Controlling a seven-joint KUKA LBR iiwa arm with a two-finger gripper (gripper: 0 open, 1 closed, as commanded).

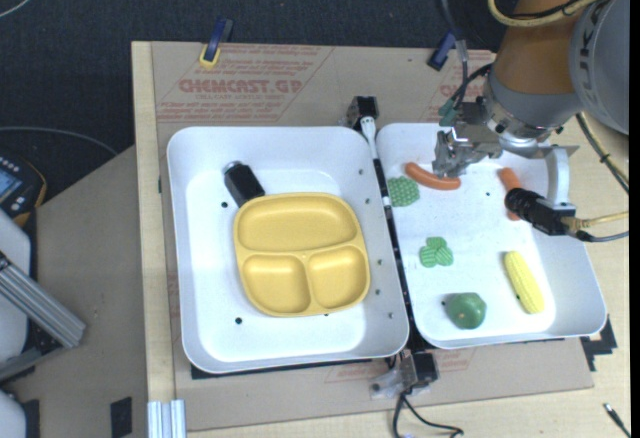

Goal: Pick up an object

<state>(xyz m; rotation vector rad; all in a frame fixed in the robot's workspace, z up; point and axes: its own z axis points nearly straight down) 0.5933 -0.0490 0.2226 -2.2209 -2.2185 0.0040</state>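
Gripper (447, 158) low over the right bin (590, 271), near its far edge, hanging right above the sausage (432, 177). Fingers too small and shadowed to call apart or together; cannot tell. Nothing visibly lifted: sausage lying flat on the bin floor, one end under the tool. Touching or just above, impossible to say. Elsewhere in that bin: pale green piece (403, 192) just beside the sausage, green cluster (435, 252) mid-bin, green pepper (464, 309) near the front, corn cob (524, 281) toward the right. Yellow divided tray (300, 253) and black block (241, 181) over in the left bin (190, 256). Judged early: approach made, grasp and lift not yet done.
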